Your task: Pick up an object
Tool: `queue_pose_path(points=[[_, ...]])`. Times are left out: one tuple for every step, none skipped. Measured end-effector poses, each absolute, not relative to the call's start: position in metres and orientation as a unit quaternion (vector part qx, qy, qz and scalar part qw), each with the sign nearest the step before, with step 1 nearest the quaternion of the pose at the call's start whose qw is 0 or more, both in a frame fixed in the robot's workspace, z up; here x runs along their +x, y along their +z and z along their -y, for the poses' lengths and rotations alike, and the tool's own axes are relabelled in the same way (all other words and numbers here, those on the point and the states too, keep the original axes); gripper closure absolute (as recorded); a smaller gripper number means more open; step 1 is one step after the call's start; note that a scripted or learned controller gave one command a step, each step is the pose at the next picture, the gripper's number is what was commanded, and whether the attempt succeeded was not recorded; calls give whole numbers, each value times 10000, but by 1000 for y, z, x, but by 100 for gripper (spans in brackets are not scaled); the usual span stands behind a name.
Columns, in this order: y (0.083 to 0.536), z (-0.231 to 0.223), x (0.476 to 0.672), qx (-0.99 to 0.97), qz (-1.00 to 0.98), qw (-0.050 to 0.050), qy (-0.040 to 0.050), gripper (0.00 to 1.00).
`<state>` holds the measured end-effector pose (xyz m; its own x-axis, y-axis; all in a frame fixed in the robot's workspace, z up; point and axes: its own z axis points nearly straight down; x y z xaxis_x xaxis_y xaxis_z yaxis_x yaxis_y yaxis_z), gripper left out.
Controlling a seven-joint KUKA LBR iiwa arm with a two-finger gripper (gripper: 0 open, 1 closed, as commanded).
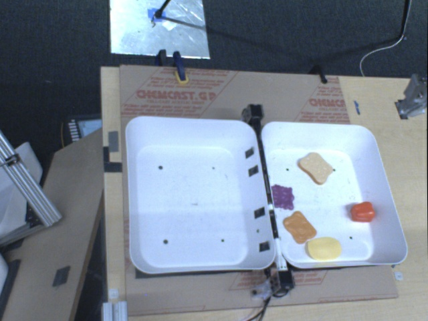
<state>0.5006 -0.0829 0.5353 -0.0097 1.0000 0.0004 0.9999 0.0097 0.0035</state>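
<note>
Targets: five small pieces, all lying in the right bin [374,146], none in the left bin [194,129].
Toast piece [315,167]: tan, bread-shaped, flat on the floor toward the far side, long axis slanting from far-left to near-right, open floor all round it.
Purple piece [282,195]: small and ragged, right against the left wall by the divider; a tight spot for fingers, I'd say.
Orange waffle piece [299,226]: flat, long axis slanting far-left to near-right, just beside the purple one and almost touching the yellow one.
Yellow piece [324,248]: a flat oval, long axis running left to right, near the front wall.
Red piece [362,211]: rounded, the tallest-looking of the lot, alone on the right side, well apart from the others.
Arm: just a grey bit of hardware [411,100] at the right edge, beyond the bin's far-right corner; could be part of the rig, too little shows to be sure.
Jaws: cannot tell, wide or narrow, nothing to read.
Key relation: an arm coming in from the right meets the red piece first, then the toast; the other three sit across the bin at the divider side.
Likely pick: red piece, my guess; isolated, nearest, room either side for fingers.
Stage: nothing lifted yet, approach not begun.
</note>
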Motion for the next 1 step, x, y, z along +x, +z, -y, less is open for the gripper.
queue_pose_path(points=[[536, 7, 486, 7026, -7115, 5, 17, 100]])
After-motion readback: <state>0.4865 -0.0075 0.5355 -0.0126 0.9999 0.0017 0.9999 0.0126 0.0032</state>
